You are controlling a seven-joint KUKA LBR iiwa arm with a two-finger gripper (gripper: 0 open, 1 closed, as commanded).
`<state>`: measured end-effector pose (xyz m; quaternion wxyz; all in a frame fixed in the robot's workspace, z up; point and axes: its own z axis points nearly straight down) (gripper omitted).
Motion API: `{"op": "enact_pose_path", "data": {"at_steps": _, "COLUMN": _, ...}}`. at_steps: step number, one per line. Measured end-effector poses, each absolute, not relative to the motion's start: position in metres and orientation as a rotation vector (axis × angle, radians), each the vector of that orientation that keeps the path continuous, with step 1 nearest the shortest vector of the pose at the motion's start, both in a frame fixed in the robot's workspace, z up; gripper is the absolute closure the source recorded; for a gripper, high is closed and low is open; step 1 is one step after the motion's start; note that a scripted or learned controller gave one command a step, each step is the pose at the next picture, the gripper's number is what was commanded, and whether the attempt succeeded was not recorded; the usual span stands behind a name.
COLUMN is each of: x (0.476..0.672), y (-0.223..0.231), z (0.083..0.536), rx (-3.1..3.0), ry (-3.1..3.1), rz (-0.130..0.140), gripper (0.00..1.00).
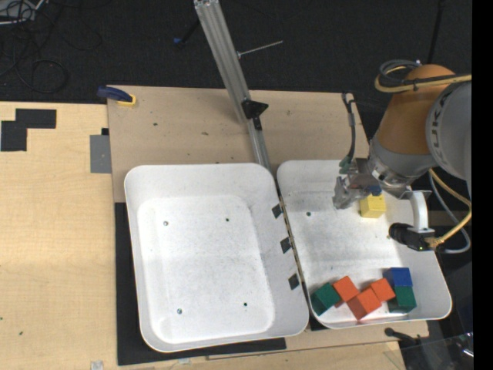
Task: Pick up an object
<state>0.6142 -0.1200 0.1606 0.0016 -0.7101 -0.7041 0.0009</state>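
Clustered blocks are lying along the near edge of the right bin point(323, 241): a green block point(326, 297), an orange block point(346, 288), a larger orange-red block point(364, 303) beside another orange one point(382, 290), a blue block point(400, 277) and a dark green block point(402, 300) at the near right corner. They are sitting touching or just beside one another.

Farther back in the same bin, the pincer point(353, 191) is hanging over the far right part, with the grey arm point(420, 141) reaching in from the right. A yellow block point(373, 206) is showing just beside and slightly below the pincer's tip; whether it is being clamped or merely sitting next to the tip cannot be told, and neither can the pincer's spread.

The left bin point(139, 183) is resting beside the right one on the wooden table point(177, 126). A slanted metal rail point(227, 60) is running from the far side down toward the gap between the bins.
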Motion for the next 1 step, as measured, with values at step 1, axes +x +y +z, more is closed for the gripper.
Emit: {"op": "enact_pose_path", "data": {"at_steps": 1, "x": 0.6150, "y": -0.1254, "z": 0.2034, "rx": -2.233, "ry": -2.211, "rz": -0.002, "gripper": 1.00}}
